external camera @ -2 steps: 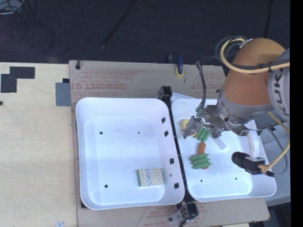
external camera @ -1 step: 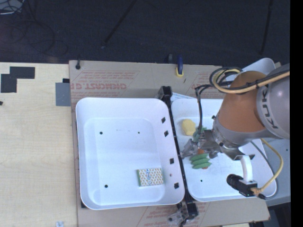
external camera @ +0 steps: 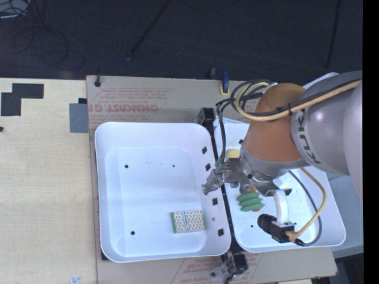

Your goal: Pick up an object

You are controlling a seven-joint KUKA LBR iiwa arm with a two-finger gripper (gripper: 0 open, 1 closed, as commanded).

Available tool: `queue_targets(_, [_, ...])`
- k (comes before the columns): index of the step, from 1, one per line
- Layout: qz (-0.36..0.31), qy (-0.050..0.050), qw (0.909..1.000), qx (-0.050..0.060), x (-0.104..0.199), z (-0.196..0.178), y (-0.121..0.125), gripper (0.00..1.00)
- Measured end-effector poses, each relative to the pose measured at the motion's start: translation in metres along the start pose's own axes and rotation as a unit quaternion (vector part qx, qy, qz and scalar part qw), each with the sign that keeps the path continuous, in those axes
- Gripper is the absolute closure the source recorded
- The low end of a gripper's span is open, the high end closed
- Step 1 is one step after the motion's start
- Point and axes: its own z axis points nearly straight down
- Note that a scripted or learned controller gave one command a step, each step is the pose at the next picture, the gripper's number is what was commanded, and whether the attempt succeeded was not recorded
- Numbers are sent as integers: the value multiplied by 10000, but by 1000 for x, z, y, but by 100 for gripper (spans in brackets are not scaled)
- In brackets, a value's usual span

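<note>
- The tool (external camera: 228,179) hangs low over the right bin (external camera: 331,232), beside a green object (external camera: 250,202); its opening cannot be told.
- A patterned sponge (external camera: 188,221) lies in the left bin (external camera: 118,141).

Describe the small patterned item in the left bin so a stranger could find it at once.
Start at the left bin, the bigger-looking white tray beside the one under the arm. Look along its floor near the front edge, toward the divider between the bins. There lies a small flat rectangular packet, pale with green edges and a fine blue pattern; nothing else lies on that floor.
</note>
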Motion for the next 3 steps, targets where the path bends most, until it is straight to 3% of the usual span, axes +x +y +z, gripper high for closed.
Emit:
queue_targets(1, [16, -19, 10000, -68, -37, -110, 52, 0])
queue_targets(2, [-3, -12, 10000, 11, -36, -113, 48, 100])
queue_targets(3, [-1, -7, 10000, -68, 10, -200, 109, 100])
